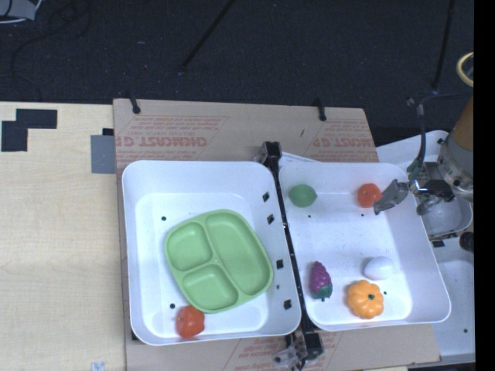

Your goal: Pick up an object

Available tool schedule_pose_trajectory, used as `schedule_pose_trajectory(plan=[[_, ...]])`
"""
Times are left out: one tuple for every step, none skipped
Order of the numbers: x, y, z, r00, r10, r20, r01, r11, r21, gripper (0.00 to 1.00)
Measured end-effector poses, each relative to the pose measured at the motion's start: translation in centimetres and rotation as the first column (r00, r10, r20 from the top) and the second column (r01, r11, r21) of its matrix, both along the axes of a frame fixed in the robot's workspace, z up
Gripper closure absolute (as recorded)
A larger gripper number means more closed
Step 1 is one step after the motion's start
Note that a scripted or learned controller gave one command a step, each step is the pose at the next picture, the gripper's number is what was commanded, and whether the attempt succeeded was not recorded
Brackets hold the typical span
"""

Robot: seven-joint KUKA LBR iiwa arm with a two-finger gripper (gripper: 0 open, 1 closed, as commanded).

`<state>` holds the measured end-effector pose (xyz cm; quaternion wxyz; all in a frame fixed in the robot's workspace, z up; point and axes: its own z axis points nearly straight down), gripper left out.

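Note:
The right bin point(421, 273) holds several small toys. A green round piece point(302, 195) lies at its back left and a red tomato point(368, 195) at its back right. Near the front are a purple eggplant point(320, 279), a white egg-shaped piece point(379, 267) and an orange pumpkin point(365, 299). My gripper point(396, 194) hangs over the right bin's back right edge, just right of the tomato, with its tip close to it. Nothing shows held in it.
The left bin point(147, 192) holds a green divided plate point(218, 260) and a red piece point(189, 321) in its front corner. A black divider point(283, 238) runs between the bins. Brown cardboard point(232, 134) lies behind them.

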<state>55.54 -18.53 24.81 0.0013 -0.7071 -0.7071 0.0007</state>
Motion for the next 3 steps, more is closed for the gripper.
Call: schedule_pose_trajectory(plan=[[0.2, 0.2, -4.4, 1.0, 0.0, -0.004, 0.0, 1.0, 0.001, 0.0], [-0.1, -0.5, -10.4, 1.0, -0.001, -0.005, 0.001, 1.0, 0.001, 0.0], [-0.2, -0.3, -15.8, 1.0, -0.001, -0.004, 0.001, 1.0, 0.001, 0.0]])
